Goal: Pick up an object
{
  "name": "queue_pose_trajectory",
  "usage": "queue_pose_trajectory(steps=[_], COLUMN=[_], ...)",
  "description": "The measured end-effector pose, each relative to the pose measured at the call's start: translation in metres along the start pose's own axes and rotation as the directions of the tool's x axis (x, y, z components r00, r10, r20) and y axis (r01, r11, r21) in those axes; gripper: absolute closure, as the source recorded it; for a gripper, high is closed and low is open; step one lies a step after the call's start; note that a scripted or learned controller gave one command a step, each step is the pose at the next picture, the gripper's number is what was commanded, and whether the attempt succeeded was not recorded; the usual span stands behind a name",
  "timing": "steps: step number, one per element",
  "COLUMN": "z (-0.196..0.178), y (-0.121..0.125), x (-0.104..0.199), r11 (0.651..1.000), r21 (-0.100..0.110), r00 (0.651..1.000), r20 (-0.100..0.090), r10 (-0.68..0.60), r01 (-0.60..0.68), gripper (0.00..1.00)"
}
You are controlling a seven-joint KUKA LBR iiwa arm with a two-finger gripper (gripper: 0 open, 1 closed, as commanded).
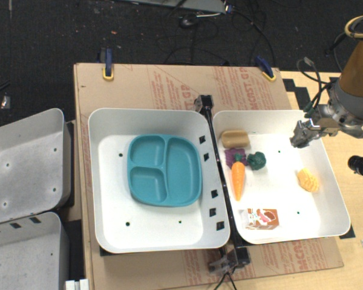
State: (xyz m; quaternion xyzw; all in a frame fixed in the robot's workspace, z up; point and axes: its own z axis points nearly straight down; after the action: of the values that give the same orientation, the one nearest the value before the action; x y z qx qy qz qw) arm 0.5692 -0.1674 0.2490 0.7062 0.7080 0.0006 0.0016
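The left bin [109, 162] holds a teal divided plate [165, 170], lying flat and roughly centred. It sits well left of the divider [216, 162], the clip-studded seam where the two bins meet, so a grasp is unlikely to touch it.

Just right of the divider, in the right bin [333, 222], comes a tight cluster: a tan bread roll [235, 139] at the top, below it a purple toy [233, 157] touching a dark green broccoli-like piece [256, 160], then an orange carrot [238, 180] lying lengthwise along the divider. Further down from the carrot a small printed carton [263, 218] lies flat. Well right of the divider, alone, sits a yellow corn-like piece [308, 180].

The gripper [302, 135] hangs above the right bin's upper right area, well right of the divider, with nothing between it and the floor below. Whether its claw is open or closed I cannot tell; it is too small and dark.

Risks, as I judge them:
- Dropping straight down from here hits bare bin floor and gives an empty grasp.
- Going for the cluster could catch two items at once or shove them against the divider wall.
- The carrot lies so close to the divider that a finger could land on the rim.
- The flat carton offers little edge to pinch.
- The corn piece is rounded and could squirt out, though it is the nearest and most isolated target.
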Motion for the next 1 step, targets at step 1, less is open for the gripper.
queue_pose_trajectory(steps=[1], z=[-0.0051], y=[0.0076], x=[0.0593], r11=[1.0], r21=[0.002], r00=[1.0], r20=[-0.002], r10=[-0.005], r01=[0.005], gripper=[1.0])
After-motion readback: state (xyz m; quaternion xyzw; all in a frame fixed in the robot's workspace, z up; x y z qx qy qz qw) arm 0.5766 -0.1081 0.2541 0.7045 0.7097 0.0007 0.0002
